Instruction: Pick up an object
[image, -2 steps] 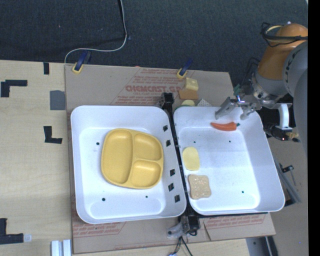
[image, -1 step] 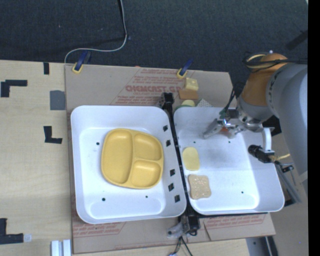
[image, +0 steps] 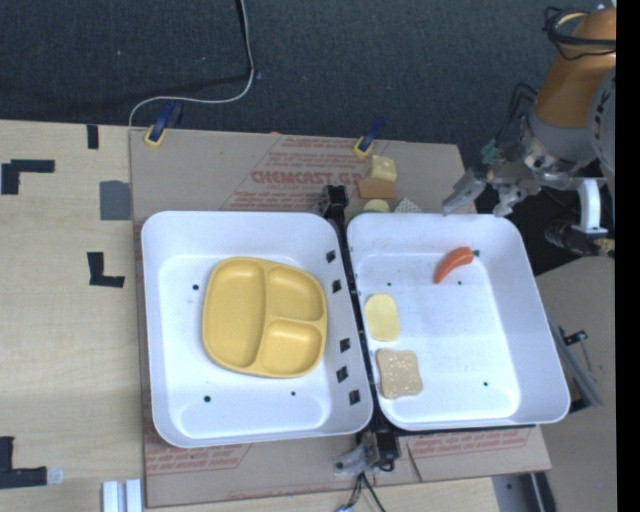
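Two shallow white bins sat side by side on the bench (image: 60, 330). The left bin (image: 170, 400) held one yellow divided plate (image: 264, 316) with three compartments. The right bin (image: 520, 380) held three objects: one orange sausage-shaped piece (image: 453, 263) toward 12 o'clock, one pale yellow oval piece (image: 382, 317) at 9 o'clock, and one tan square piece (image: 399, 372) just below it, toward 8 o'clock. Outside the bins, at 12 o'clock from their junction, lay a tan block (image: 378, 180) and some smaller pieces. The cardboard sheet (image: 290, 180) under the bins bore red printing, partly legible as "CHEMCAST". Two clamps (image: 157, 130) held its far edge. The hand (image: 480, 195) stood outside the right bin's 1 o'clock corner, with its fingers spread and nothing between them.
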